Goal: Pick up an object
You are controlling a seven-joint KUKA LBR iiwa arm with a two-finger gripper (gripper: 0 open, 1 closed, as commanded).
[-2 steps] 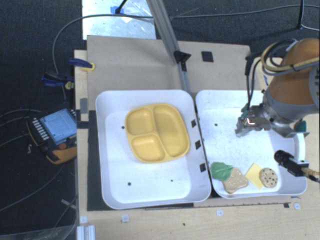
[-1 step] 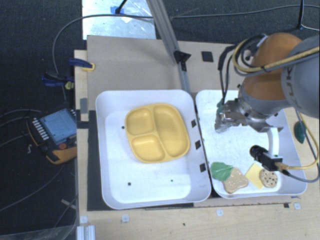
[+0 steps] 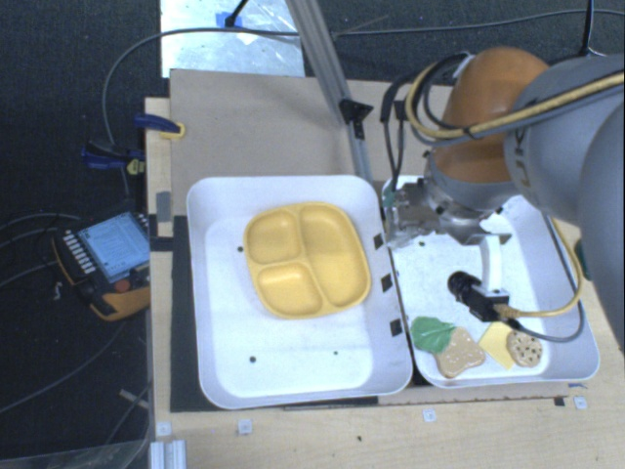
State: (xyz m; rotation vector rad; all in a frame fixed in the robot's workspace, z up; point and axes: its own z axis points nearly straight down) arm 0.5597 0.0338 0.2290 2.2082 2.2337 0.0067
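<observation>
The two-finger gripper [image 3: 402, 225] is hung over the right white bin [image 3: 576, 360]; its state cannot be told. Small flat toy foods [image 3: 476, 345] are clustered well below it, near the bin's front wall. A miss is risked if descent is made here, onto bare floor.

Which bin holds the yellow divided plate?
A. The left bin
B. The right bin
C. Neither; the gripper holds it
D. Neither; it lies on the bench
A: the yellow divided plate lies flat inside the left bin, while the food pieces sit in the right bin.
</observation>
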